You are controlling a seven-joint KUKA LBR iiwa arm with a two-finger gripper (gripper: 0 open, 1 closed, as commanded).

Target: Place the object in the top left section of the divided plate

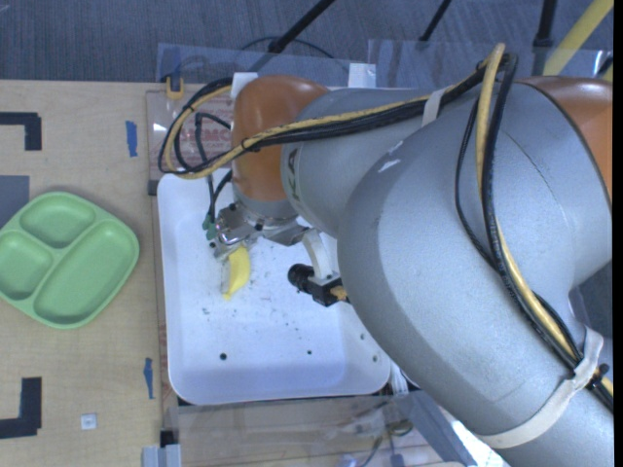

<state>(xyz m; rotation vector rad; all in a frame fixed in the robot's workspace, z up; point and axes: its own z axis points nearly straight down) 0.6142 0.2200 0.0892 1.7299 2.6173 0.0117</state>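
A small yellow banana-like object [237,272] lies in the white bin [195,358], in its left half. My gripper [226,239] hangs directly over the object's upper end, touching or nearly touching it; the wrist hides the contact. The green divided plate [66,259] rests on the wooden bench to the left of the bin. It has three sections, and the top left section [58,218] holds nothing. The gripper is a good way to the right of the plate.
The grey arm [458,232] covers the right side of the view and the bin's right half. Small dark specks dot the bin floor [253,339]. Black tape marks [24,129] and blue tape pieces [130,136] sit on the bench around the plate.
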